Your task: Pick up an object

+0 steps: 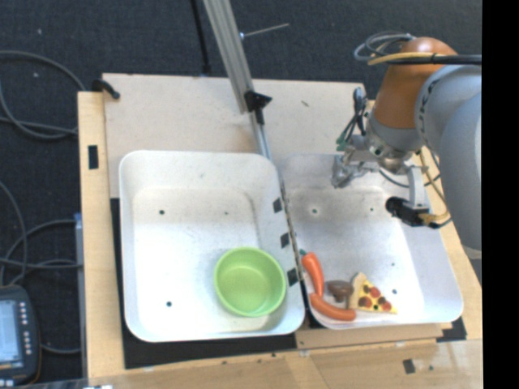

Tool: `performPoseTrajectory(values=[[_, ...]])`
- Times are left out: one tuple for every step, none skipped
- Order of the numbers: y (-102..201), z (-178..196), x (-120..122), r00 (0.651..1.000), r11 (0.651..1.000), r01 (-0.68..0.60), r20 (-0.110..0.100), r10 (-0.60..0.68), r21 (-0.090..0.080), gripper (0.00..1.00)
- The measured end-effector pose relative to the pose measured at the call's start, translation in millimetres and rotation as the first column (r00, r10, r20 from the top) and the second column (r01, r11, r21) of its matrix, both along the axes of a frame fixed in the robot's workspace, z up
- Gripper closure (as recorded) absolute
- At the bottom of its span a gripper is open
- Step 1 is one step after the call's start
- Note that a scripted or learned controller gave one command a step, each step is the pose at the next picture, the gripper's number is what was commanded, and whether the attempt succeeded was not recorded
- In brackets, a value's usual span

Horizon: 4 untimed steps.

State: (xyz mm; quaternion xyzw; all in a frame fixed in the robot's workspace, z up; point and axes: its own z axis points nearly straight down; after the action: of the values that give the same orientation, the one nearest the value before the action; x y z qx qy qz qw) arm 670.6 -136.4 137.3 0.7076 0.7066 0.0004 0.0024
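Toy food lies clustered in the right bin's [422, 290] near corner, well below the pincer [345, 173]: an orange carrot [313, 271], a red sausage [331, 309], a small brown piece [340, 290] and a pizza slice [371, 296], close together; the pincer hangs over the same bin's far edge, holding nothing, its opening impossible to judge; a green bowl [250, 280] sits in the left bin [162, 185], down and to the pincer's left; both bins rest on the tabletop [162, 112].

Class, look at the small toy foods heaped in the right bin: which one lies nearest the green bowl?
The orange toy carrot. It lies against the dividing wall, closest to the green plastic bowl; the red sausage and pizza slice sit further right.
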Motion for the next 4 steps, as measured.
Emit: performPoseTrajectory(values=[[-2, 47, 8, 1.000, 1.000, -0.004, 0.003, 0.004, 0.003, 1.00], [-3, 102, 10, 1.000, 1.000, -0.004, 0.004, 0.004, 0.002, 1.00], [50, 93, 2, 1.000, 1.000, -0.007, -0.004, 0.007, 0.003, 1.00], [92, 92, -12, 1.000, 1.000, -0.007, -0.004, 0.007, 0.003, 1.00]])
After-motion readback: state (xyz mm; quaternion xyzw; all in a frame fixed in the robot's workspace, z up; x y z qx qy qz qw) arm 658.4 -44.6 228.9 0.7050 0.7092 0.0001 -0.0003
